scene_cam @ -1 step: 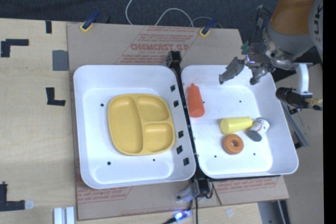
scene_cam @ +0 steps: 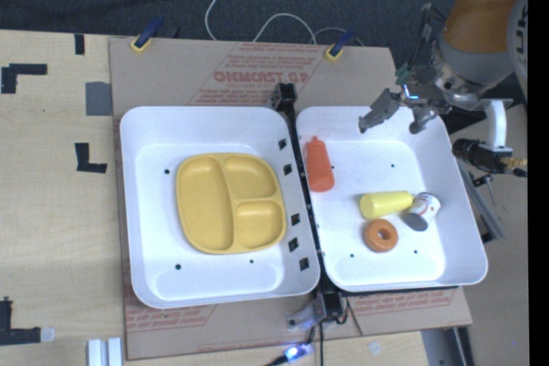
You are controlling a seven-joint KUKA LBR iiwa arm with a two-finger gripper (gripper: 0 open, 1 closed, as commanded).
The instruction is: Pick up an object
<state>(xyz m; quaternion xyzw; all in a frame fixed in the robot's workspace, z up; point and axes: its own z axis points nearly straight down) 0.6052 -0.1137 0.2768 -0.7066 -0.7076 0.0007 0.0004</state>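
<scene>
My gripper (scene_cam: 397,120) hangs above the far edge of the right bin (scene_cam: 455,266), its two dark fingers spread open with nothing between them. Below it in that bin lie an orange bottle-shaped toy (scene_cam: 319,165) by the left wall, a yellow cylinder (scene_cam: 385,203) with a small white and grey piece (scene_cam: 420,212) at its right end, and an orange ring (scene_cam: 381,235) in front of them. All of these lie well apart from the fingers.
The left bin (scene_cam: 150,270) holds a yellow divided plate (scene_cam: 230,201). A black divider (scene_cam: 297,184) runs between the bins. Clamps and a white cable sit at the cardboard's far edge. The arm's grey and orange body fills the upper right.
</scene>
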